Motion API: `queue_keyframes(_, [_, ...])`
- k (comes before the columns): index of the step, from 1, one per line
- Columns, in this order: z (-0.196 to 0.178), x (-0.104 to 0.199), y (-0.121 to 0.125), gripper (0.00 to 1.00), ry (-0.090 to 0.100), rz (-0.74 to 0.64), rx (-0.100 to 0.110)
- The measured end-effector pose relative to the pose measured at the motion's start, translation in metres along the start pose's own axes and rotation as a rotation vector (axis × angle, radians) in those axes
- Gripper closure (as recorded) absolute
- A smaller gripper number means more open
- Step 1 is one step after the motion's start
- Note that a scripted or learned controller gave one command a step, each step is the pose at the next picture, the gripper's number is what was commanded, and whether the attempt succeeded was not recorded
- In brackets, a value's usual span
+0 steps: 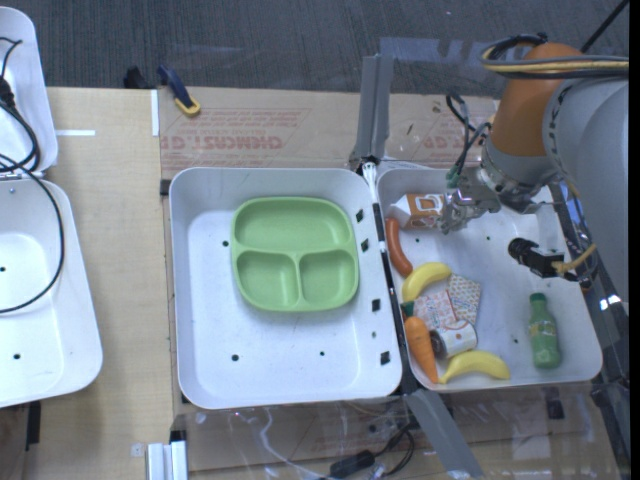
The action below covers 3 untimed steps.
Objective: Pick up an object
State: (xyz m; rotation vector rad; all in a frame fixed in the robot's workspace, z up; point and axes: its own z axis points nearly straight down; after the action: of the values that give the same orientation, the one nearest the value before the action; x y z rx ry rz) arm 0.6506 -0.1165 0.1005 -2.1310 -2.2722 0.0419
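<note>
Left bin (200,298): held green divided tray (296,252). Right bin (578,353): held gripper (458,208) at top-left corner, finger state indeterminate. Below: two bananas (425,278), carrot (421,346), sausage (398,247), green bottle (543,331).

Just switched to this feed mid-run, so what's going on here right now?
The KUKA arm reaches in from the right over the right bin, with its tool low near the back, by a small orange-and-white packet. Nothing is visibly held. That bin also has a hot dog, two bananas, a carrot and a green bottle. The left bin holds a green divided tray.
</note>
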Motion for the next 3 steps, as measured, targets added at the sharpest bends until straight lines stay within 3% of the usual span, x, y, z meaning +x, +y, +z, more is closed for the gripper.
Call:
queue_keyframes(1, [0.0002,0.0015,0.0003,0.00,0.002,-0.001,0.000])
queue_keyframes(2, [-0.0096,0.0005,0.0000,1.00,0.000,-0.002,0.000])
queue_keyframes(3, [-0.0094,0.0007,-0.0001,0.00,0.001,-0.003,0.000])
